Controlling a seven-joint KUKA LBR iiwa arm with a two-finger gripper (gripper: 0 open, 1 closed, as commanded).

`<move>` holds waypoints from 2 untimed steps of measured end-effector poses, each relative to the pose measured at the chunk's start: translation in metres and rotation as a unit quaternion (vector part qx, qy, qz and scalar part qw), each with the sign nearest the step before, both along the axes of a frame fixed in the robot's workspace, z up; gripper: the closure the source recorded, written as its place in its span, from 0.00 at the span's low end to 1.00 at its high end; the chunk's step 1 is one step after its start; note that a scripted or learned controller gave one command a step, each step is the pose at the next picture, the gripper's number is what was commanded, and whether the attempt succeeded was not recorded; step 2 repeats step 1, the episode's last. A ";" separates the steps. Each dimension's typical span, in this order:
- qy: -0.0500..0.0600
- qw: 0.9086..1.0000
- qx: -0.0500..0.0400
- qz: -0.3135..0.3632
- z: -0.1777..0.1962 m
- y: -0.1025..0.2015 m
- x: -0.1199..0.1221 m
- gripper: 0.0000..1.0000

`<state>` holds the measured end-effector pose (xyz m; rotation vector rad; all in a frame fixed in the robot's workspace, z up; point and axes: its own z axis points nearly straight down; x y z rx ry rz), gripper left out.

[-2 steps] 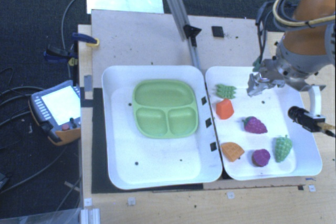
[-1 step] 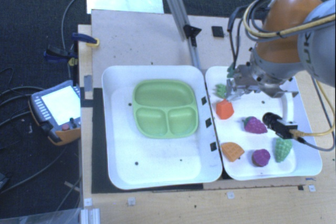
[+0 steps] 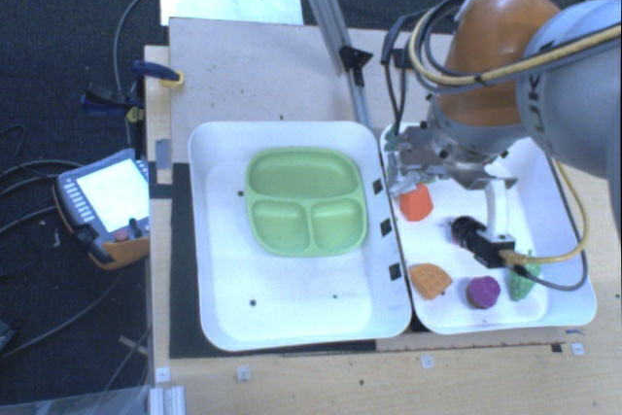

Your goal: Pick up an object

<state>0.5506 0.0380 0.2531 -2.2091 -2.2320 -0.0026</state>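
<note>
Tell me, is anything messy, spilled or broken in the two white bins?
Nothing stands out. The green divided plastic plate lies flat in the left white bin. In the right white bin, the orange block, tan wedge, purple ball and small green toy sit apart, unspilled.

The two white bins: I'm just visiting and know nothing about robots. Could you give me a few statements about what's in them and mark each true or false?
1. The green divided plate lies in the left bin. True.
2. The purple object rests on the green divided plate. False: it lies in the right bin, near the front.
3. The orange object sits in the right bin, just below the pincer. True.
4. The robot arm reaches over the left bin. False: it hangs over the right bin.
5. The green divided plate has three compartments. True.
</note>
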 end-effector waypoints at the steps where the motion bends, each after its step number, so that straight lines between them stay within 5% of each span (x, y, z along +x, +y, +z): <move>1: 0.001 1.000 0.000 -0.001 -0.021 0.049 -0.015 1.00; 2: 0.001 1.000 0.000 -0.001 -0.021 0.049 -0.015 1.00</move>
